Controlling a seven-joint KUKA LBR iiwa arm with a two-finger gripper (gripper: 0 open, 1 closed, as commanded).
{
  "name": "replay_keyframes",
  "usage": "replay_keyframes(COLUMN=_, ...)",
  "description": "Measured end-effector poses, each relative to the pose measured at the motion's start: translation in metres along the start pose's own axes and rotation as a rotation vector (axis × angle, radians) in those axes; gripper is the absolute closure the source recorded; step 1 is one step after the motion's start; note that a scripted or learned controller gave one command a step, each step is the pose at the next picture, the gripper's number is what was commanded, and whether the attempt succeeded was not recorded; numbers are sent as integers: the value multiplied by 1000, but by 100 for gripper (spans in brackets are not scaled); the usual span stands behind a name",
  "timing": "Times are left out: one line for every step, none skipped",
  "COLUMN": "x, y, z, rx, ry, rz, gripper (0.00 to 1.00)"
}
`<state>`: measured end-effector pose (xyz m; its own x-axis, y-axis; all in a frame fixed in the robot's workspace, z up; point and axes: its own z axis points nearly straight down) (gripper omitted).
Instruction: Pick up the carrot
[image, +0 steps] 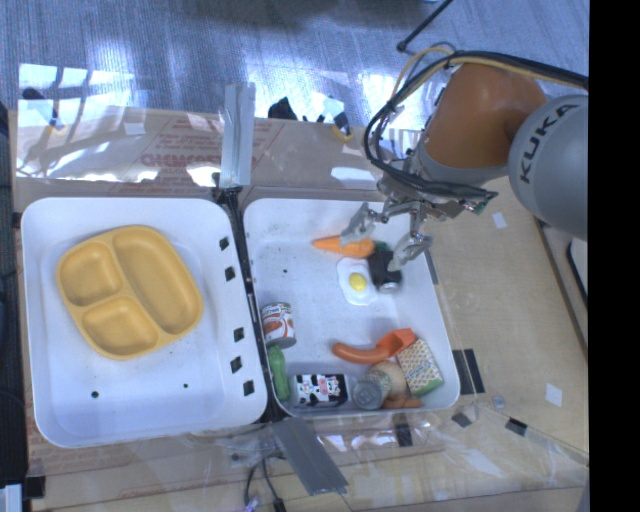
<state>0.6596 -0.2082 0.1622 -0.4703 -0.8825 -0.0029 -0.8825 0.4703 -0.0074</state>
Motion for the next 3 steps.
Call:
replay_keyframes(x=-1, y=-3, z=48, rx=10, ry=-4, rz=-69, gripper=0)
replay_keyframes(x=-8, y=-2, z=54, rx=8, ry=-9, rz=-285, gripper=0)
replay_keyframes(x=-8, y=-2, z=54, rx=8, ry=-10, rz=-300, gripper=0)
